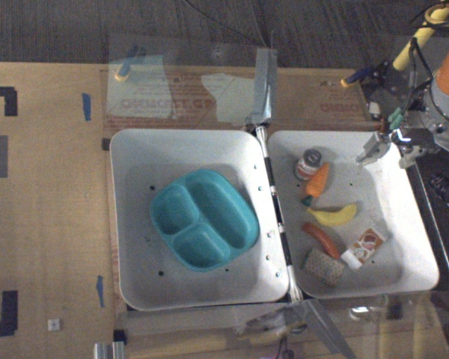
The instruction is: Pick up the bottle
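Bottle (309, 163): small, grey cap, red-and-white label, lying in the right bin (415, 223) near its 11 o'clock corner, free of any grip. Carrot (318, 180): orange, touching the bottle at its 5 o'clock side, slanted down-left. Banana (333, 215): yellow, at 6 o'clock of the carrot, near the bin's centre. Red sausage-shaped piece (319, 238): just below the banana. Brown sponge-like block (324, 266): at the bin's 7 o'clock area. Red-and-white carton (364, 247): at 5 o'clock of the banana, tilted. Gripper (374, 150): over the right bin's 1 o'clock corner, well apart from the bottle, holding nothing; whether its fingers are spread cannot be told. Left bin (135, 163): holds a teal divided tray (203, 219) at centre.
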Controlling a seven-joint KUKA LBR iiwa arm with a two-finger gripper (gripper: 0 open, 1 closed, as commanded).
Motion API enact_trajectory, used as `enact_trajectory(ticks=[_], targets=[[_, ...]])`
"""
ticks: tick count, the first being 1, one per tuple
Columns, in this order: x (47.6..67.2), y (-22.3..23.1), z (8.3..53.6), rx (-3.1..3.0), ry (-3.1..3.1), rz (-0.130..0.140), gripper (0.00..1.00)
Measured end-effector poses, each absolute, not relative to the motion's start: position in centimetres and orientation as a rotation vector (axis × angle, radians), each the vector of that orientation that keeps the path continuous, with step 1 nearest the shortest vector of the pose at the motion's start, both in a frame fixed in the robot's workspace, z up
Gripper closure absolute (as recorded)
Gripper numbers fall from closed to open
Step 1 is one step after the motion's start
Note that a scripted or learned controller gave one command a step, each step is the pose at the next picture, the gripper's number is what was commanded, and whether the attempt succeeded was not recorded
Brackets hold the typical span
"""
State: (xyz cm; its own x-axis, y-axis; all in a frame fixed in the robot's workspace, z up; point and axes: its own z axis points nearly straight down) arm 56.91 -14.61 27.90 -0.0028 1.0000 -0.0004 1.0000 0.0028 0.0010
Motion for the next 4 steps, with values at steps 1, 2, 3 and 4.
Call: enact_trajectory(ticks=[1,2,3,4], targets=[[57.0,-14.8,29.0,2.218,2.218,0.003,1.0],[58.5,-19.6,27.6,2.741,1.531,0.0,1.0],[61.6,-20.9,29.2,3.001,0.924,-0.002,1.0],[58.4,-22.3,35.8,3.125,0.32,-0.001,1.0]])
